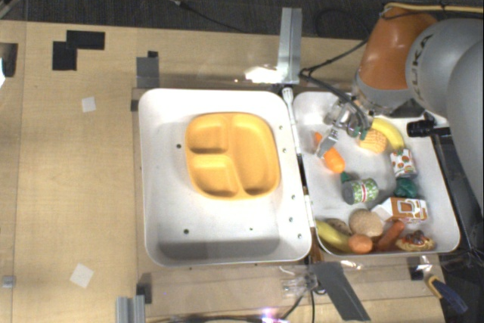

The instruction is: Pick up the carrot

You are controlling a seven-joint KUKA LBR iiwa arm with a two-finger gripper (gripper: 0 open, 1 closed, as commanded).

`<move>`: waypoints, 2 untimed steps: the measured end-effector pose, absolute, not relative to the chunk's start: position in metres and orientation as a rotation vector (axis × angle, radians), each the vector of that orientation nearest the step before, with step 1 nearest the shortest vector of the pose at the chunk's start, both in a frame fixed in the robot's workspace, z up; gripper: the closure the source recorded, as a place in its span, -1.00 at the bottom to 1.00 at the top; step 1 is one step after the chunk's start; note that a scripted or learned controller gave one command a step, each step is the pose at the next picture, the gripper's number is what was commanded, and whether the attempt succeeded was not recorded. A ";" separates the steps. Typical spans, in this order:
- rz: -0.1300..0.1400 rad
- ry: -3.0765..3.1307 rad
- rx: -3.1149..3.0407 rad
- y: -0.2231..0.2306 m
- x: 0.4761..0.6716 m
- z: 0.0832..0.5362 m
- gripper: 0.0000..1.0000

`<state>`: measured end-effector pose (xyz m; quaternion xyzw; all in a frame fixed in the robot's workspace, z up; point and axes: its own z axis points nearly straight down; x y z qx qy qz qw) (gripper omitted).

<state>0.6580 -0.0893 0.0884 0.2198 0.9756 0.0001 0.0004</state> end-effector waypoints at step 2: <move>0.003 2.938 1.097 -0.107 0.595 0.100 1.00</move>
